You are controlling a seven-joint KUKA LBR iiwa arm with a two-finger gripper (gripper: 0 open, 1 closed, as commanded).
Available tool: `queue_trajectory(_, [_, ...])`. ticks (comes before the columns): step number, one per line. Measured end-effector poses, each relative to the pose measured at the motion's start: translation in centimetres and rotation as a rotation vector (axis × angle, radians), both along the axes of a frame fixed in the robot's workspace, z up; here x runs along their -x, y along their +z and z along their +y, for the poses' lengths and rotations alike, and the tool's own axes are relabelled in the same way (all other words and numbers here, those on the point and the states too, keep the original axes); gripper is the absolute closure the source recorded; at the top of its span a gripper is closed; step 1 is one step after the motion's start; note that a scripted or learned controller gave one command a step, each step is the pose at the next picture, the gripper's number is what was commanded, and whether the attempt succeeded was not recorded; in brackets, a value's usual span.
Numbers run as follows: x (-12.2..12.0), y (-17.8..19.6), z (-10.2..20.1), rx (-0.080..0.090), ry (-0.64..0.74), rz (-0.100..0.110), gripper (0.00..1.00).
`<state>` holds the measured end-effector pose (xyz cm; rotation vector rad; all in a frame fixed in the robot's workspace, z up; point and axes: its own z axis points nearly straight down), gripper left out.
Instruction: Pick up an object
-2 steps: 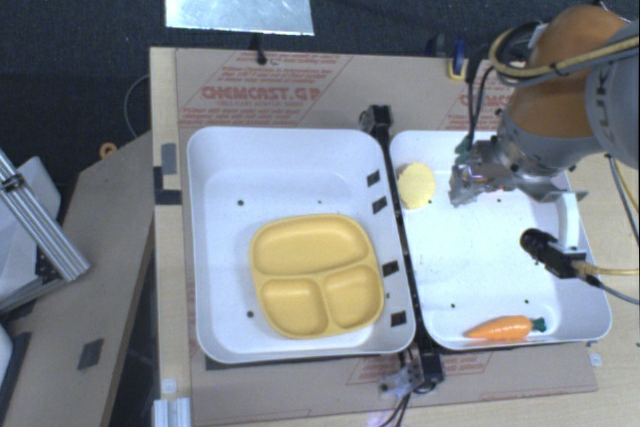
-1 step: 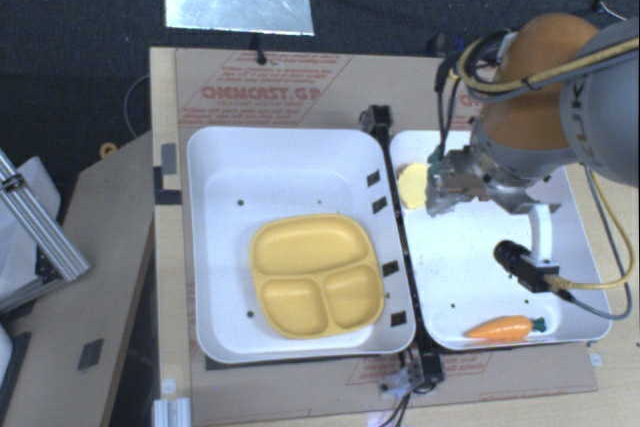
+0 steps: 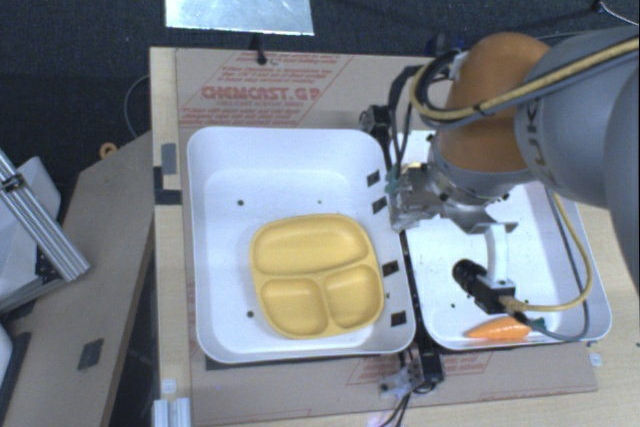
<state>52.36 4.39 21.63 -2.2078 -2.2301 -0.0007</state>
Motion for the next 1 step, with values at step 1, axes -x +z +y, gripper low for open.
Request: queue_trajectory(1, [1.62,-0.33,5.89,0.000,0.002,0.000,1.00])
